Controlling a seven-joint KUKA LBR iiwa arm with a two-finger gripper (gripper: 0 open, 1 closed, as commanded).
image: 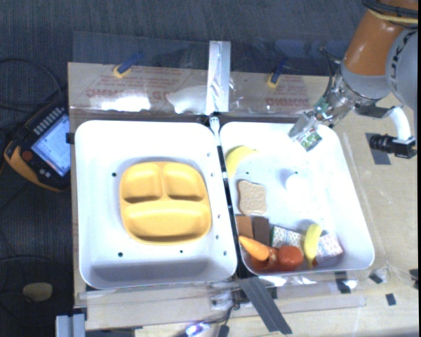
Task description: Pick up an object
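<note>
The gripper [307, 133] hangs over the right bin's [354, 188] far right corner; whether its jaws are open or holding anything I cannot tell. The food sits crowded along the near edge: carrot [252, 247], tomato [289, 257], banana [311, 240]. A descent there likely clips neighbours or slips off.

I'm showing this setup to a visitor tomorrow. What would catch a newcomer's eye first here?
Probably the yellow divided tray, lying alone in the left bin. Next, the jumble of toy food crowded along the near edge of the right bin: a carrot, a tomato and a banana. The tool hangs over that bin's far right corner.
</note>
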